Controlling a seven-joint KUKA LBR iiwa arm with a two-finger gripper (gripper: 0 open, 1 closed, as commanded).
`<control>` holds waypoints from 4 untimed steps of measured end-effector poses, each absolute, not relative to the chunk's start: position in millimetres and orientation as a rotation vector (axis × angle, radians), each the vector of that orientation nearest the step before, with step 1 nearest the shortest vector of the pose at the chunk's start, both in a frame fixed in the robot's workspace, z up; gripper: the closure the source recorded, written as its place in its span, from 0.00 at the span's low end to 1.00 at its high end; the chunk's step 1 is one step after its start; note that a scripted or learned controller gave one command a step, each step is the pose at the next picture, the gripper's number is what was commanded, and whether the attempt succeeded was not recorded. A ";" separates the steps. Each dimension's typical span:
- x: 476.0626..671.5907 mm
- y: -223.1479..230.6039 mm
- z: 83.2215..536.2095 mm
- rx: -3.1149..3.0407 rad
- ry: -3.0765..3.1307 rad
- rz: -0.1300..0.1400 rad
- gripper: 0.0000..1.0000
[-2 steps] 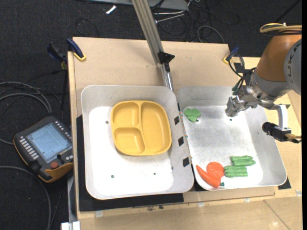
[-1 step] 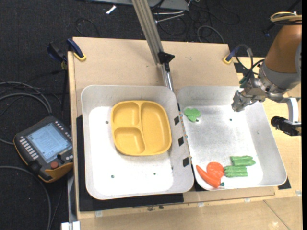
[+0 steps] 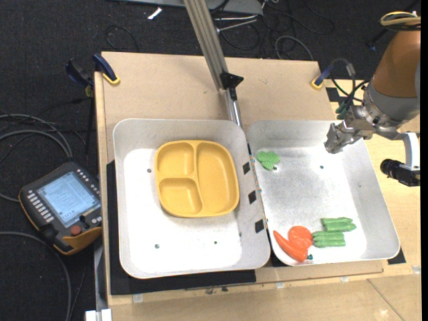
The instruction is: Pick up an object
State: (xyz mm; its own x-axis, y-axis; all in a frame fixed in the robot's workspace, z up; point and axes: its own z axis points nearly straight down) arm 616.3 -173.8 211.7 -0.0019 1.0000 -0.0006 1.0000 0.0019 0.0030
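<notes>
The right bin holds a small green leafy piece near its left wall. At its front lie a red-orange toy vegetable and two green pods beside it. My gripper hangs over the bin's far right corner, well apart from all of these. Nothing shows between its fingers.
The left bin bears a yellow divided plate. A metal pole slants down from the top to the seam between the bins. Blue-yellow clamps sit at the bench's far corners. A teach pendant lies on the floor at left.
</notes>
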 end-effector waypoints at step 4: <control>577.1 51.6 223.6 2.213 2.233 0.001 1.00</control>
